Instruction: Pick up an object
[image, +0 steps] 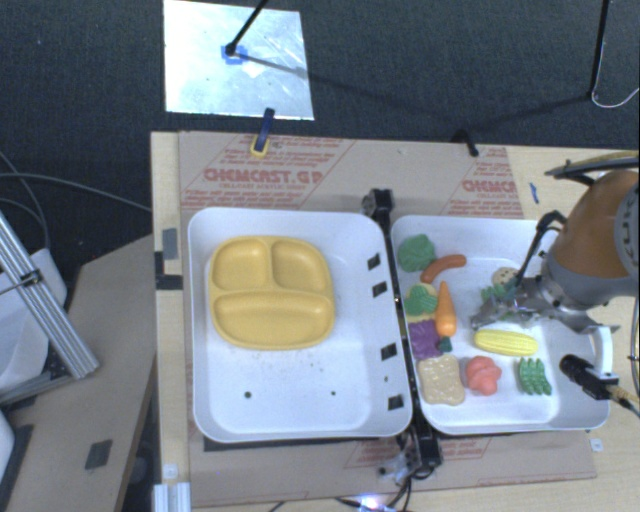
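Bins (290, 400): smooth white plastic
Plate (271, 291): matt yellow plastic
Toy corn (506, 343): glossy plastic
Bench sheet (300, 175): printed brown cardboard

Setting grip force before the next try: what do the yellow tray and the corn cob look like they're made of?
Yellow tray: probably moulded hard plastic, matte, with smooth rounded compartments and even colour. Corn cob: looks like toy plastic, slightly glossy, uniform yellow; hard or soft, I can't tell.
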